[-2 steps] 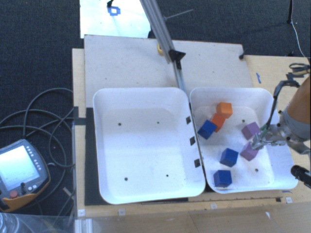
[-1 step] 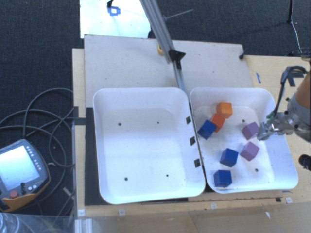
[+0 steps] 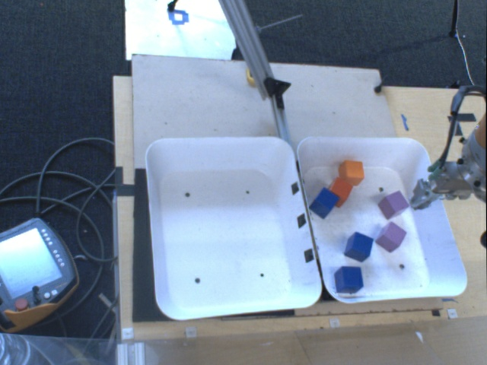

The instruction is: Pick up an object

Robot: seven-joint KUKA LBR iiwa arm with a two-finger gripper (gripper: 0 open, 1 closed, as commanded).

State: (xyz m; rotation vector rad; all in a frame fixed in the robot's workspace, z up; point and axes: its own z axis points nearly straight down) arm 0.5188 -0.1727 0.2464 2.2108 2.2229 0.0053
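**End effector hangs at rim of block-filled bin**

A grey end effector (image 3: 423,194) reaches in from the right and sits over the right wall of the right bin (image 3: 449,276); whether it is open or closed cannot be told from this angle, and nothing is seen in its grip. Inside that bin lie 7 small blocks: an orange cube (image 3: 351,171) touching a red-orange block (image 3: 342,190), which in turn touches a blue cube (image 3: 323,202); 2 purple cubes (image 3: 393,204) (image 3: 391,236) nearest the end effector; and 2 more blue cubes (image 3: 358,245) (image 3: 348,279) toward the front. The left bin (image 3: 163,204) stands just beside it, the two rims touching. Both bins rest on a pale wooden bench (image 3: 415,105) with a white board (image 3: 190,97) under their far side. A metal pole (image 3: 247,40) slants across the top. Dark carpet (image 3: 53,67) surrounds the bench, where black cables (image 3: 57,181) loop toward a handheld control pendant (image 3: 30,272) at left.
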